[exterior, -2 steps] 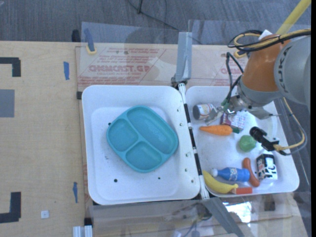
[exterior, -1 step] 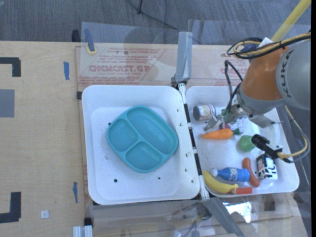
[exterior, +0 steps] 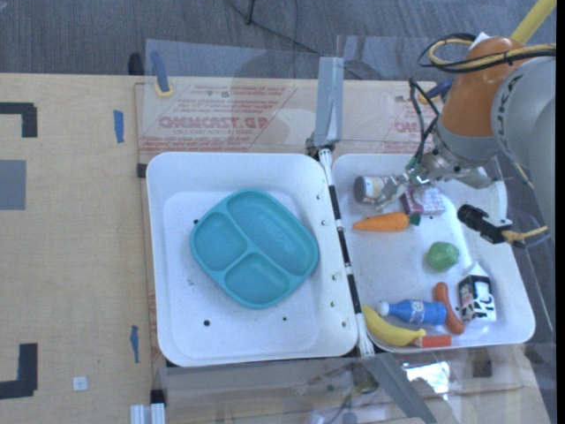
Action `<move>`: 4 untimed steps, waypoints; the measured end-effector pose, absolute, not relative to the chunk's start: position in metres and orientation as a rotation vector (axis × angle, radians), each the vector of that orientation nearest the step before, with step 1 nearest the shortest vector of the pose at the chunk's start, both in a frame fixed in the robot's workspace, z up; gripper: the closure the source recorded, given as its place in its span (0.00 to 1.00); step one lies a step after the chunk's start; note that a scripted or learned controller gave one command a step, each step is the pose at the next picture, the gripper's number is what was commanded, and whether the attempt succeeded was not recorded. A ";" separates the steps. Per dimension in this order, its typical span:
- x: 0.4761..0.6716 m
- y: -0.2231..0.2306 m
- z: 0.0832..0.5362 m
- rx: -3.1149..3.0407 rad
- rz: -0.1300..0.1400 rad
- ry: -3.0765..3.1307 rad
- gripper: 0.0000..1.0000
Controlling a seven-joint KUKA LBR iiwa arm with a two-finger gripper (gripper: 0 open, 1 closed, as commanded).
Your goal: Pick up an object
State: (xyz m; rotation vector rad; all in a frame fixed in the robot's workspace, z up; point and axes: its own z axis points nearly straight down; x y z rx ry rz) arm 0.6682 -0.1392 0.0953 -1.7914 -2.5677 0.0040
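Claw poised at the right bin's (exterior: 521, 325) back edge

The gripper (exterior: 415, 177), its state impossible to tell, hangs just above the carrot (exterior: 382, 223), which lies lengthwise across the bin.

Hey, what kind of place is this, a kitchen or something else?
Probably a robotics lab bench, not a kitchen: a grey robot arm with an orange band reaches over two shallow white plastic bins holding toy food like an orange plastic carrot.

The right bin's (exterior: 521, 321) middle lies open between carrot (exterior: 382, 223) and green ball (exterior: 443, 255); banana (exterior: 393, 329), bottle (exterior: 415, 311) and what may be a carton (exterior: 477, 297) crowd its near edge.
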 end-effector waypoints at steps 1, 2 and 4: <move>0.607 -0.140 0.099 -1.923 -0.022 -2.521 0.00; 0.663 -0.135 0.096 -1.768 0.008 -2.607 0.00; 0.669 -0.133 0.099 -1.587 0.010 -2.718 0.00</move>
